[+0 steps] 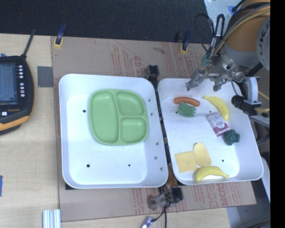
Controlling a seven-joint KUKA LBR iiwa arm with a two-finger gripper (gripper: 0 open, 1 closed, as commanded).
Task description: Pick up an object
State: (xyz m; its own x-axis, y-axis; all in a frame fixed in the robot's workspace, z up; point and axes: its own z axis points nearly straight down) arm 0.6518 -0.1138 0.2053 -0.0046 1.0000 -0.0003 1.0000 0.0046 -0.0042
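Right bin (256,163), shallow white moulded tray with rounded corners; contents as follows.

Hot dog (186,100): short orange-red sausage shape, smooth and glossy, long axis running 9 to 3 o'clock, at the bin's 11 o'clock. Touching its lower edge, a green leafy piece (186,109), bumpy and ruffled (likely toy lettuce or broccoli).

Banana (219,106): yellow, smooth, curved; long axis from 10 toward 4 o'clock, at the bin's 1 o'clock, just beside the hot dog's right end.

Packet (217,122): small flat red-and-white printed wrapper, tilted, just below the banana. Dark green lump (231,137), knobbly, at the packet's 4 o'clock, near the right wall.

Yellow square slice (185,161), flat and matte; a pale yellow oval chip (202,153) overlaps its right edge. Lemon-like yellow piece (210,174), curved and glossy, lies 9 to 3 o'clock against the bin's 6 o'clock wall.

Left bin (73,127): same white tray, holding a pale green divided plate (118,116), three compartments, smooth plastic.

Gripper (207,83): metal two-finger unit at the right bin's 12 o'clock rim, above the hot dog and banana; fingers spread apart, nothing between them. Grey arm (249,27) with orange band enters from 2 o'clock.

Bench: brown cardboard sheet (109,56) under both bins; teach pendant (7,94) at 9 o'clock.
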